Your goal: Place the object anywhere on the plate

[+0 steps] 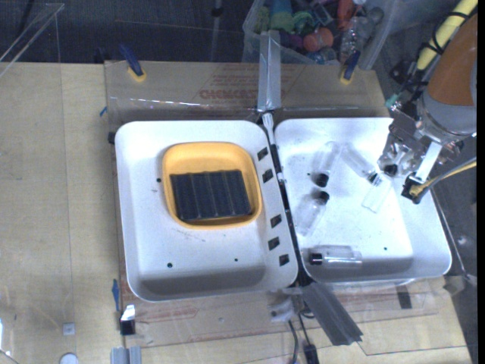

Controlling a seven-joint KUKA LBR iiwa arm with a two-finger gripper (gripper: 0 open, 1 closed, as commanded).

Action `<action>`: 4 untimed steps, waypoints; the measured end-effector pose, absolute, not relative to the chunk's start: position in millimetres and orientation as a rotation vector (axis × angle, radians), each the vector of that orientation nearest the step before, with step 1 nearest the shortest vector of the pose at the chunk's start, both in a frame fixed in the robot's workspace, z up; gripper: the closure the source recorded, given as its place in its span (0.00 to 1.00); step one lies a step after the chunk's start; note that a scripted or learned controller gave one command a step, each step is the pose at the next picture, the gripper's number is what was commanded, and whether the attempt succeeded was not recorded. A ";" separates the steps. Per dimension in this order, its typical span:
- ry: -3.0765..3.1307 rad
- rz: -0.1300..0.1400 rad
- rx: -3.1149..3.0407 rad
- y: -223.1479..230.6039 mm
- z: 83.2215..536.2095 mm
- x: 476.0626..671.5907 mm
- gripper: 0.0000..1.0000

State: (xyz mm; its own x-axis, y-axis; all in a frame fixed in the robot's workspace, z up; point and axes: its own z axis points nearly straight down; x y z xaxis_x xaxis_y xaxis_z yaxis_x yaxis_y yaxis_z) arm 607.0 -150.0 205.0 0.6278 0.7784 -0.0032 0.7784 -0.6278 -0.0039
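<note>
A yellow plate (173,160) sits in the left bin (136,203) with a black ridged block (210,194) lying flat on it. Several clear vials with black caps lie in the right bin (424,249): one near the middle top (324,161), one by the divider (311,209), one along the front edge (333,256). Another clear vial (374,193) lies just left of and below my gripper (403,174). The gripper hangs over the right bin's right side, near the rim. I see nothing clearly held in it.
A raised divider (274,196) with black tabs separates the two bins. A clear tub of colourful toys (318,14) stands behind the bins. Yellow and black cables (447,174) trail off the wrist to the right.
</note>
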 end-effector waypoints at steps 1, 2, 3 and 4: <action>-1.354 0.006 -2.833 -149.9 205.2 607.1 0.00; -1.597 0.001 -2.707 -208.3 207.1 639.6 0.00; -1.782 0.001 -2.590 -212.4 267.6 667.9 0.00; -1.933 -0.001 -2.480 -210.6 335.3 623.8 0.00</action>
